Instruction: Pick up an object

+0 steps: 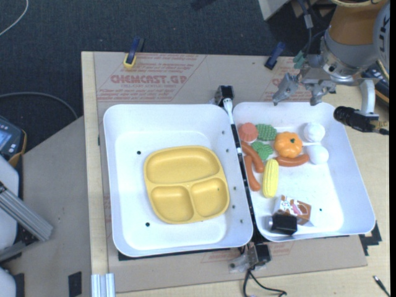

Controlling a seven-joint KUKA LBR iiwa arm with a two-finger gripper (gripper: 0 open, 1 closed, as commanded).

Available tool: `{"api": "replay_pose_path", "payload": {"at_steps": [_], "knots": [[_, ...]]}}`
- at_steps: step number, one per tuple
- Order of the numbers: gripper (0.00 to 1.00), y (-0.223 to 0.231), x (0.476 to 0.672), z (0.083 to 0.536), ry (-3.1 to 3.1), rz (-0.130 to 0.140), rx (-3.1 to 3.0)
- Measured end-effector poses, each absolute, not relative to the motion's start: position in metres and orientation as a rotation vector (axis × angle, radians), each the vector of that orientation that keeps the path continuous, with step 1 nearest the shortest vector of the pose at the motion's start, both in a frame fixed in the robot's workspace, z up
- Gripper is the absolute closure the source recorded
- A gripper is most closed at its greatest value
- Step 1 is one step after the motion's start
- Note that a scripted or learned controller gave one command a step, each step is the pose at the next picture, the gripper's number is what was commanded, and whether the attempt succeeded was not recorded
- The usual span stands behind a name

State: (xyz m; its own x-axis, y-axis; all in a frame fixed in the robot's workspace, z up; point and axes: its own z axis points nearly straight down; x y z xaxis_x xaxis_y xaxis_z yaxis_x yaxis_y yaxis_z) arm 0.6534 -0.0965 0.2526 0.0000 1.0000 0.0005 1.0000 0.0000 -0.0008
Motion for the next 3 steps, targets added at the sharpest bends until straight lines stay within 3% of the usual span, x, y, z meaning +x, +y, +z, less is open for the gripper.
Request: {"api": "replay_pose_path", "payload": {"at_steps": [2, 3], "knots": [[0.00, -0.092, 0.651, 0.138, -2.217, 0.007, -2.218], [0.00, -0.097, 0.657, 0.118, -2.234, -0.015, -2.239]]}}
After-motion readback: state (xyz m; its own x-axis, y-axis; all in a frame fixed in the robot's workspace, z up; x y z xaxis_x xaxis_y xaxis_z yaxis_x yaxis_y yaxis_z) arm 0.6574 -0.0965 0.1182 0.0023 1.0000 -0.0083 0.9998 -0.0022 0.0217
